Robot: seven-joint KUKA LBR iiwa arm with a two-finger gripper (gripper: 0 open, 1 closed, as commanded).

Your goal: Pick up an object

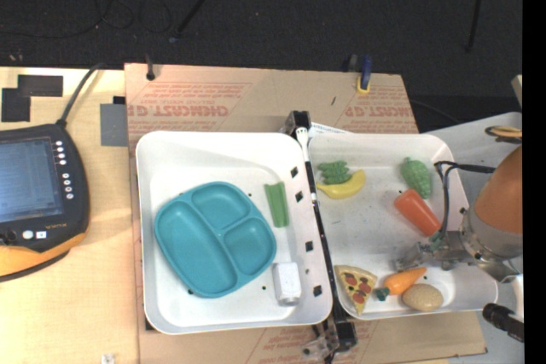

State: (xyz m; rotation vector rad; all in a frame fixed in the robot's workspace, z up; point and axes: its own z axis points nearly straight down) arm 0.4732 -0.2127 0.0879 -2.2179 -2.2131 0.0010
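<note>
In the camera view, your gripper (424, 254) sits low in the right bin (375, 156), just above the toy carrot (403, 280); its grip state you cannot tell. The tan potato (422, 297) lies just below the carrot, the pizza slice (356, 285) left of it.

You have one fixed camera mounted above the desk (94, 209), looking down at a slant. Both white bins sit low in the frame: the left bin (171, 151) near centre, the right bin (375, 151) toward the right side. The far edge of the desk lies in the upper third, with dark floor and cables beyond it. The arm (503, 200) enters from your right. The camera stands far enough back to take in both bins whole, plus the pendant (34, 183) at the left edge.
</note>
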